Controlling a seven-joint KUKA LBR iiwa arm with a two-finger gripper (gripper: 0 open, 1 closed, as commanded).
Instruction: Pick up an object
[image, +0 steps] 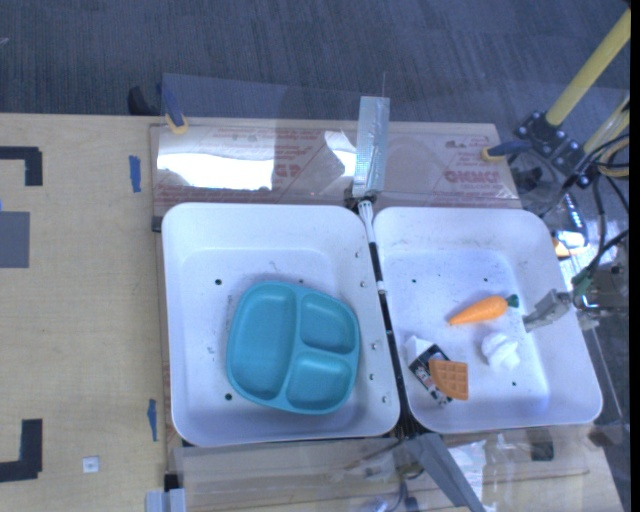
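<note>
gripper (545, 311) sits low at the right of the scene, reaching in from the right edge. only its metal tip is clear, pointing left, slightly tilted. arm body mostly out of frame; finger state unreadable.

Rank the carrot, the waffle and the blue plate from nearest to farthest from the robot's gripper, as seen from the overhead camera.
Measured from the gripper at the right bin's right edge:
1. Carrot, just to the gripper's left in the right bin.
2. Waffle, lower in the same bin, toward its left side.
3. Blue plate, over in the left bin.
</note>
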